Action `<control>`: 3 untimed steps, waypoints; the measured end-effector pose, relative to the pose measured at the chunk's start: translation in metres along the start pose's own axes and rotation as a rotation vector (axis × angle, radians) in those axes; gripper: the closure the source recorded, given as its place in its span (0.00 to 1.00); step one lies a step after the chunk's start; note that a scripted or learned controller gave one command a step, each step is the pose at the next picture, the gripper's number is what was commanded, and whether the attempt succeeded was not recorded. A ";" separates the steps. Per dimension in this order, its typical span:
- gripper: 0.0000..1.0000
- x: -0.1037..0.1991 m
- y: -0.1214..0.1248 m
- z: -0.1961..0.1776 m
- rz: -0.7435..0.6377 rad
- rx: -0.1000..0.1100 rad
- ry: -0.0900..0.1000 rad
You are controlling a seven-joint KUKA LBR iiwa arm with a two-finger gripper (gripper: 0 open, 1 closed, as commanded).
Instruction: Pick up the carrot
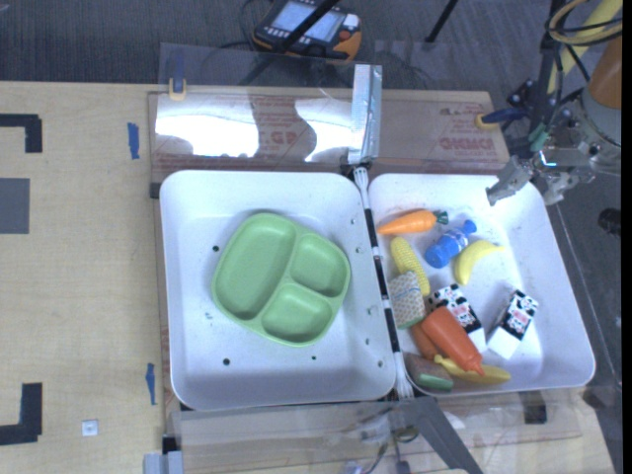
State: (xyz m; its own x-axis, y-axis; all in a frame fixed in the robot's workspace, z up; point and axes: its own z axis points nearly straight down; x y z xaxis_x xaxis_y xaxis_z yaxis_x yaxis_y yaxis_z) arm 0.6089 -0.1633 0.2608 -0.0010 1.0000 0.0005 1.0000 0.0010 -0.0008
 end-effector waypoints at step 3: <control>0.00 0.060 0.057 0.174 -0.410 0.008 -0.002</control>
State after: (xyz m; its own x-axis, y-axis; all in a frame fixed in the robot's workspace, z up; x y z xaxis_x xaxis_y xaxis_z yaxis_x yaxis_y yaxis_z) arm 0.6652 -0.1030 0.0868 -0.3999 0.9165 0.0005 0.9165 0.3999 -0.0086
